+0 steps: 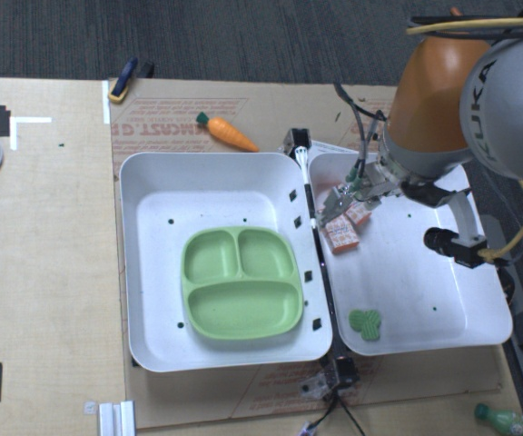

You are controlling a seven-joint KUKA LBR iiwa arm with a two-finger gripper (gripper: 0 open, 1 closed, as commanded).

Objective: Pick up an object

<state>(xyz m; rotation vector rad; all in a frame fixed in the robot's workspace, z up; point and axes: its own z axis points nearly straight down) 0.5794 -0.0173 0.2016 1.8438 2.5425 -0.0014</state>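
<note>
Nearest, at the near edge of the right bin (479, 330): a small green leafy piece (365, 323), lying loose and well apart from the action. Farther left in that bin, hard against the dividing wall: a red-and-white packet (341, 232), with the gripper (350, 196) lowered just above its far end, apparently lined up for a grab. Cannot tell how the claw stands. Left bin (152, 189): 1 green 3-compartment plate (241, 282). Beyond the bins, on cardboard: a toy carrot (227, 132).

Two bins (143, 243), one plate (241, 284), one carrot (228, 132).
</note>
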